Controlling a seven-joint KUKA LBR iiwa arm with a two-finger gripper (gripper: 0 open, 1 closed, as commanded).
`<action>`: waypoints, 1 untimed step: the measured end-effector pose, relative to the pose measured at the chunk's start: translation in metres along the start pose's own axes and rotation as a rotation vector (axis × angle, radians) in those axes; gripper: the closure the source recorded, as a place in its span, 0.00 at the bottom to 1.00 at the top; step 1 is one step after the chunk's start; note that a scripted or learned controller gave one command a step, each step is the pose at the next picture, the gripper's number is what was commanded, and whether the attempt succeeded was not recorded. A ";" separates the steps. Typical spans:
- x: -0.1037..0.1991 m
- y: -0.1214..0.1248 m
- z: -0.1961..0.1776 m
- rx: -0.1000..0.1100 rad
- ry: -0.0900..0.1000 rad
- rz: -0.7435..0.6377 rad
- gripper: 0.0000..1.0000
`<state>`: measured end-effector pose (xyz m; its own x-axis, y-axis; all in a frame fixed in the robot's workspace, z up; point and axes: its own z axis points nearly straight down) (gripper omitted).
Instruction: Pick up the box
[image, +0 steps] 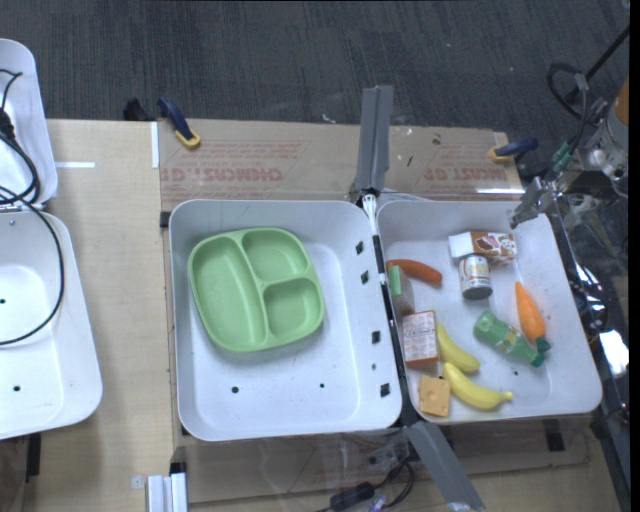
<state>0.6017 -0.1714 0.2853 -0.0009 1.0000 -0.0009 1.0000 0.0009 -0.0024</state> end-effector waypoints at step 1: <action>0.023 0.008 0.127 0.002 0.000 0.078 0.00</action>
<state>0.6095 -0.1487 0.1583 0.0771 0.9970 -0.0007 0.9970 -0.0771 -0.0039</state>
